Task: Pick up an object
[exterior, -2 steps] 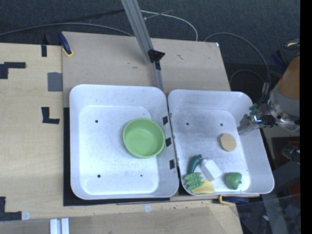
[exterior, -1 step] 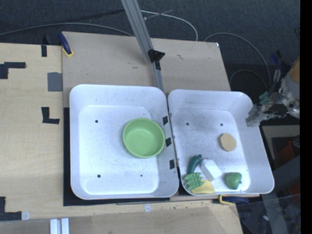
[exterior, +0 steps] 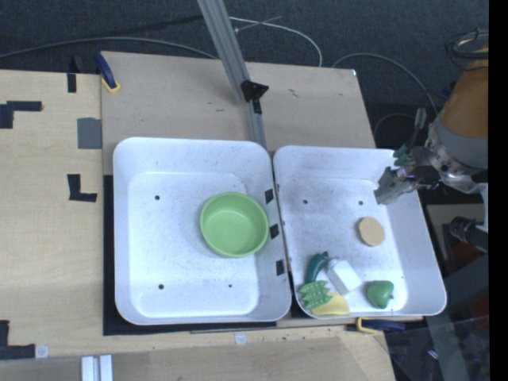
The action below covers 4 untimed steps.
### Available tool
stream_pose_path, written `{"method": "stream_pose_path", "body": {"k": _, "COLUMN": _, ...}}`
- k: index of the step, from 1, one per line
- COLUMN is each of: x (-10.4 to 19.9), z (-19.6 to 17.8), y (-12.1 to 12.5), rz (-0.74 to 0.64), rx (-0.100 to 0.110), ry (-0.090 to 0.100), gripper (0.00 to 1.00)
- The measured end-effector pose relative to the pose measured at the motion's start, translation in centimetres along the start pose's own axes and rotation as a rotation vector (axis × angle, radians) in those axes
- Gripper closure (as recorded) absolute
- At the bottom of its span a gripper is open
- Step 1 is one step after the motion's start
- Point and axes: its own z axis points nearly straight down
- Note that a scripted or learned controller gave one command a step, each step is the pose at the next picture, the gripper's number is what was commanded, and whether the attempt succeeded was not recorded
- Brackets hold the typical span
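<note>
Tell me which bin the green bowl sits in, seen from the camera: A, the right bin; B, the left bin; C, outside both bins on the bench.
B: the green bowl rests on the floor of the left bin, beside the divider with the right bin.

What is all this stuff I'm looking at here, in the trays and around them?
Shallow white plastic bins: two, white, side by side on the bench, left and right.
Round green plastic bowl: one, light green, left bin, toward its right side.
Flat round tan disc: one, tan, right bin, middle right.
Green brush with a dark handle: one, right bin, near edge.
Small white block: one, white, beside the brush.
Yellow flat piece: one, yellow, under the block.
Small green lump: one, green, right bin's near right corner.
Grey metal pole: one, behind the bins.
Robot claw: one, dark grey, over the right bin's right edge.
</note>
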Motion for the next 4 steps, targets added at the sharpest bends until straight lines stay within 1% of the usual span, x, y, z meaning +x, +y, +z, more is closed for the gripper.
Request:
{"method": "stream_pose_path", "body": {"k": 1, "x": 5.7, "z": -0.1, "y": -0.3, "rz": -0.001, "rx": 0.001, "ry": 0.000, "gripper": 1.00}}
{"method": "stream_pose_path", "body": {"k": 2, "x": 10.7, "z": 0.0, "y": -0.3, "rz": 0.000, "rx": 0.002, "ry": 0.000, "gripper": 1.00}}
{"method": "stream_pose_path", "body": {"k": 3, "x": 16.6, "z": 2.0, "y": 0.3, "rz": 0.000, "rx": 0.005, "ry": 0.000, "gripper": 1.00}}
{"method": "stream_pose_path", "body": {"k": 4, "x": 22.4, "z": 2.7, "y": 0.9, "rz": -0.001, "rx": 0.003, "ry": 0.000, "gripper": 1.00}}
